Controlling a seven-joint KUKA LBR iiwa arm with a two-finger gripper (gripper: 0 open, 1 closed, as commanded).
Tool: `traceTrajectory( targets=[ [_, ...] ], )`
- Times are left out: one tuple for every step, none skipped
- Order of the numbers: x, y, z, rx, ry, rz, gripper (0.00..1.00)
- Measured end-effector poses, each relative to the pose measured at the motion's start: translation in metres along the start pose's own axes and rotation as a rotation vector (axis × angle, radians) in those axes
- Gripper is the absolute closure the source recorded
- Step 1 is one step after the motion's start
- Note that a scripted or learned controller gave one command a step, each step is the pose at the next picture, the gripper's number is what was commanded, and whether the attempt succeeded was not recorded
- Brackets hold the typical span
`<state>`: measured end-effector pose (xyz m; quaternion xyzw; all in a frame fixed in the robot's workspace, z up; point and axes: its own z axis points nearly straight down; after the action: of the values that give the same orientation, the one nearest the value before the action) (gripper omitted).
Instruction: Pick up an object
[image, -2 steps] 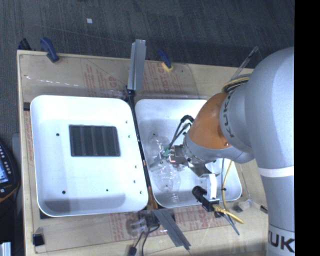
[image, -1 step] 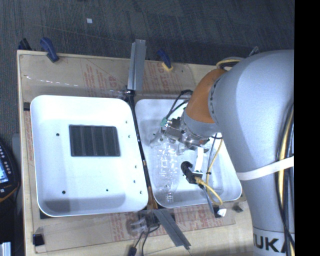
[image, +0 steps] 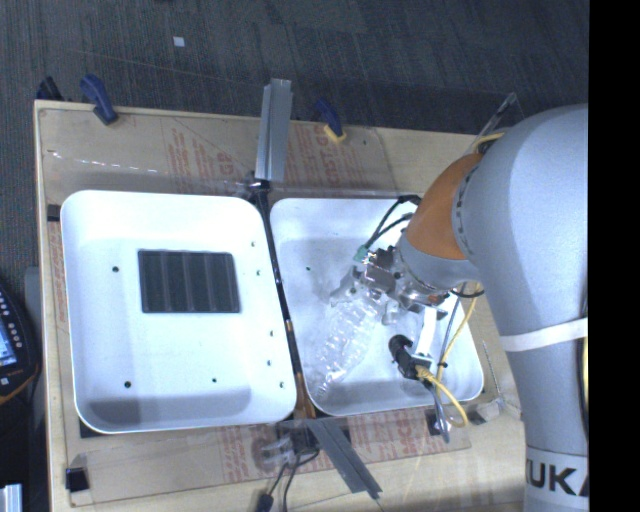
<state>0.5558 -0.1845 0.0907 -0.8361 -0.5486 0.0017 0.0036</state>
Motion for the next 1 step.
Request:
traceTrajectory(
  targets=[
    [0.0028,0.0016,-0.0133,-0.003,0.004,-0.008,1.00]
  ],
)
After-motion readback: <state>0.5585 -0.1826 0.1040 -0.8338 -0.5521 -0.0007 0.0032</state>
